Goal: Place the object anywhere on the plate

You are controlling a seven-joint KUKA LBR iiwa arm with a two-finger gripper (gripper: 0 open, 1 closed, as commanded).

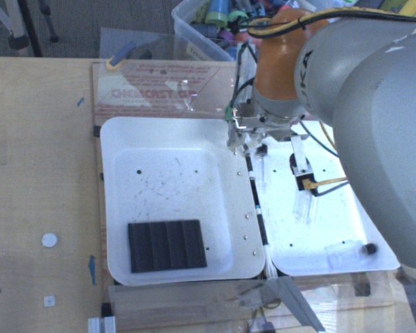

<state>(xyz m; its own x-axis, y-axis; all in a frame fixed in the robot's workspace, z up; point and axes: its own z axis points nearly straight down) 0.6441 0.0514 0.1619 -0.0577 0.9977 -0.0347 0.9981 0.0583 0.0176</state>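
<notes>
Table [35, 151], left side: bare wood with a small white disc [49, 240] lying on it, well apart from the bins.

Left bin [118, 144]: a dark ribbed plate [167, 245] lies flat in the near-left part, long axis running left to right, ribs running near to far. The rest of the bin floor carries only fine dark specks.

Far of the left bin: a printed clear sheet [159, 89], and behind it a clear tote [194, 16] of coloured items.

Gripper [252, 146]: hangs at the far end of the seam between the two bins, under the orange band of the arm [360, 82]. Whether it is spread or pressed together I cannot tell, nor whether anything is pinched in it; too small and cluttered by cables.

Right bin [284, 255]: a small dark object [368, 249] sits in the near-right corner, partly tucked under the arm's bulk. Judged to be the task's thing, though this is not certain.

Key relation: the object lies near and right of the gripper, well apart from it; the plate lies near and left of it, on the other side of the seam. Judgement: if nothing is held, the object must be reached first, then carried leftward across the seam to the plate. The object is not yet on the plate.
</notes>
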